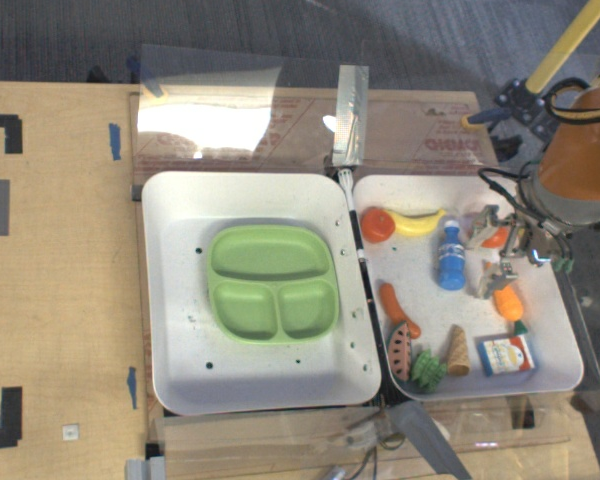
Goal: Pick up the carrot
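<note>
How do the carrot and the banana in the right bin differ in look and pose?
The carrot is orange and stubby with a green end; the banana is yellow, longer and curved. The carrot lies right under the gripper; the banana lies at the bin's far side, beside a red-orange fruit.

Grey carpeted floor (410,28), light wooden benchtop (55,268), glare on clear plastic sheet (210,118)

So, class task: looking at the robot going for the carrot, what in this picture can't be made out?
- Pincer, camera view: its metal parts and cables blur together, so open or shut is unclear.
- Carrot: whether the pincer touches it can't be told at this angle.
- Small box: its label is too small to read.
- Arm: cut off by the right edge.
</note>
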Motion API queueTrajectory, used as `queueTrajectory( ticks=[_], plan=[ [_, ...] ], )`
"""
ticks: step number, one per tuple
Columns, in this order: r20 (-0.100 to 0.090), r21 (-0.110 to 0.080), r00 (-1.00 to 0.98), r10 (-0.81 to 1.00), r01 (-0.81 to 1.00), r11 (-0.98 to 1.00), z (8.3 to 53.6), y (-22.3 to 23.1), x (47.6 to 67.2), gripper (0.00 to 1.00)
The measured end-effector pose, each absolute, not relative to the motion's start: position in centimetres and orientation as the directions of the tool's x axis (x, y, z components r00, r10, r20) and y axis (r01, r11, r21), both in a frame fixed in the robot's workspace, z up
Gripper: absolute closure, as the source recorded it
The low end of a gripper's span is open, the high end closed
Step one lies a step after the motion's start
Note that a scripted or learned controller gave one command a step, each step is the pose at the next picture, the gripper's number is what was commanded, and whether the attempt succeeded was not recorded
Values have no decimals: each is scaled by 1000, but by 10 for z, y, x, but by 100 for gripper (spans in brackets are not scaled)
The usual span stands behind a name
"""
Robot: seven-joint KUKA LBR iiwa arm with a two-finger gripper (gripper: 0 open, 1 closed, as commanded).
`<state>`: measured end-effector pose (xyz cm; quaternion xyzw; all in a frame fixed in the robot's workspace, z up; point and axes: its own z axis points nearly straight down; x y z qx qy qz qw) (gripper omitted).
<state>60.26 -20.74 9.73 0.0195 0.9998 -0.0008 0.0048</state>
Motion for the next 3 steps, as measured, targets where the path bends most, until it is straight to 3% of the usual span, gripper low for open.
queueTrajectory(
  ticks=[1,2,3],
  plan=[
    [-10,-3,-997,-70,-70,998,89,-216,521,0],
    [-24,-8,-997,-73,-72,997,103,-215,526,100],
    [-12,-1,-1000,19,19,1000,190,-164,527,100]
  ],
)
